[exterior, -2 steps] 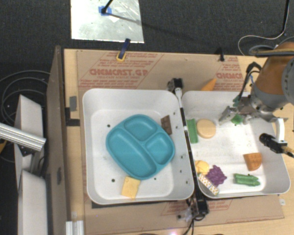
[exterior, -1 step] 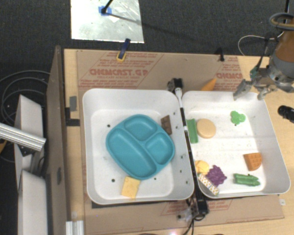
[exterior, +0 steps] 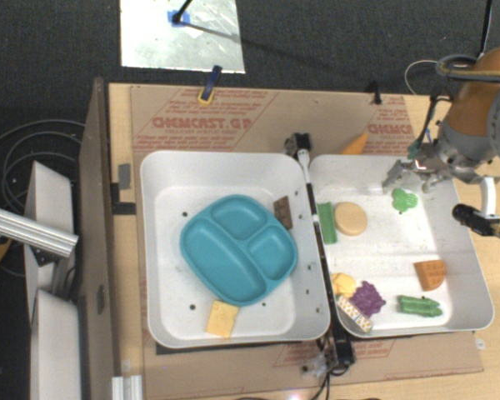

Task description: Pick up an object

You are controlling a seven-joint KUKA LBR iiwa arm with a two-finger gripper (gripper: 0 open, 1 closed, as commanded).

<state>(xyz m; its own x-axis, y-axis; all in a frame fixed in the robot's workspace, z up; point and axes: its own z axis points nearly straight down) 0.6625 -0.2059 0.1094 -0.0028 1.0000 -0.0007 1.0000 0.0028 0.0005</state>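
Note:
My gripper [exterior: 413, 178] hangs over the far part of the right bin [exterior: 458, 248], with its fingers spread open and nothing between them. A small light-green leafy toy [exterior: 405, 199] lies on the bin floor just below and in front of the fingertips. Left of it rest a tan round biscuit [exterior: 350, 219] and a green bar [exterior: 326, 222]. Toward the near side lie an orange toast piece [exterior: 431, 273], a dark green pickle [exterior: 419, 306], purple grapes [exterior: 367, 297] and a yellow piece [exterior: 343, 283].
The left bin [exterior: 162, 223] holds a teal divided plate [exterior: 237, 247], a brown piece [exterior: 283, 212] at its far right and a yellow square [exterior: 222, 318] near the front. A divider ridge [exterior: 311, 223] runs between the bins. Cables hang by the arm at the right.

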